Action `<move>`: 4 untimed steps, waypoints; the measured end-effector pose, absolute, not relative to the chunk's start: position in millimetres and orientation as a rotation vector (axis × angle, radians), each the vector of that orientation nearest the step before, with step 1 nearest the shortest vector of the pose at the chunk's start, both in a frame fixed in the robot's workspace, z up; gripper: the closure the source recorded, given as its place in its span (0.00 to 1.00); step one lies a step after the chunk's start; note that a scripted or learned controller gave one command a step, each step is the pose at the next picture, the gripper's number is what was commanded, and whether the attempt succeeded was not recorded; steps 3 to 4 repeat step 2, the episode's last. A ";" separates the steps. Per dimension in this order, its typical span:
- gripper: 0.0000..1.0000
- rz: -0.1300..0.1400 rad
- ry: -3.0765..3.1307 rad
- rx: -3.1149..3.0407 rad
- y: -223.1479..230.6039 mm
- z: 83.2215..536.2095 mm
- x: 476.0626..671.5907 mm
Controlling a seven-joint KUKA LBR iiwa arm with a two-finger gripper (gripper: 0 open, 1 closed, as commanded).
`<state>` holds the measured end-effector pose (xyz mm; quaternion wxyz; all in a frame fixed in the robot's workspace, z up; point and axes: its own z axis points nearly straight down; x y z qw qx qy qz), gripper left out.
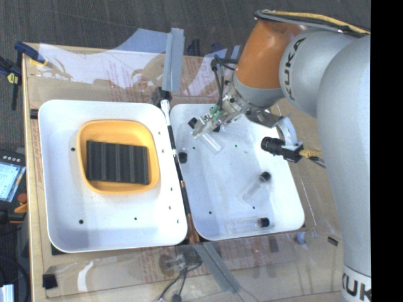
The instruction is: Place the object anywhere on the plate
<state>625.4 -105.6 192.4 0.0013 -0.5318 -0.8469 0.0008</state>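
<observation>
A yellow plate (117, 133) lies in the left bin (56, 200), with a dark ridged rectangular block (118, 162) on its middle. My gripper (211, 126) hangs low over the far left corner of the right bin (217, 187), under the orange band of the arm. A clear tube-like piece (211, 141) lies just below the gripper; whether it is held I cannot tell. A clear vial with a black cap (257, 185) lies mid-right in the same bin. Another capped clear vial (249, 223) rests along its near edge.
A small black piece (182, 157) sits at the right bin's left rim, beside the divider between the bins. A black cylinder with a yellow cable (281, 147) juts out near the wrist over the right bin. The grey arm (340, 137) covers the bench's right side.
</observation>
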 end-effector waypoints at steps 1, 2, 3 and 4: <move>1.00 0.001 -2.860 -1.298 -70.1 215.6 638.6; 0.00 0.002 -2.861 -1.298 -70.3 215.7 638.6; 0.00 0.002 -2.861 -1.298 -70.3 215.7 638.6; 0.00 0.002 -2.861 -1.298 -70.3 215.7 638.6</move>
